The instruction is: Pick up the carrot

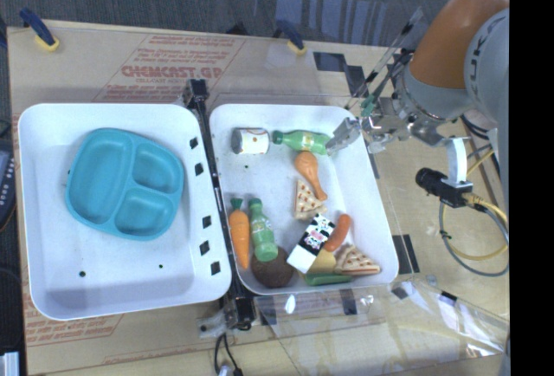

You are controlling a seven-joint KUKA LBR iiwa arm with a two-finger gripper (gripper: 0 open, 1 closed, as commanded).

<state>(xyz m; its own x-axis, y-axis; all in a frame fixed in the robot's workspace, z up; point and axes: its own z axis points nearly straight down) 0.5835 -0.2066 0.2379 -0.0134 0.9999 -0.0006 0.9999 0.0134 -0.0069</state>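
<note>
We find the carrot [239, 235] lying in the right bin [368, 184], close against its left wall in the near half, leafy end toward the far side. A green bottle [261, 230] lies just beside it on the right, and a dark brown round item [275, 271] sits at the near end of both.

The gripper [344, 132] stands over the far right corner of the same bin, well apart from the carrot. Its tip is near the cap end of a second green bottle [300, 139]. We see nothing held in it; we cannot tell from this view how the hand is set.

Other contents of the right bin: a small white can [251, 140] at the far left, a chicken drumstick [309, 170], two pizza slices [306, 199] [356, 261], a black-and-white milk carton [313, 242], a reddish sausage [338, 231] and a green pod [328, 279] at the near edge.

The left bin [52, 262] holds a blue divided plate [125, 182] in its far half.
</note>
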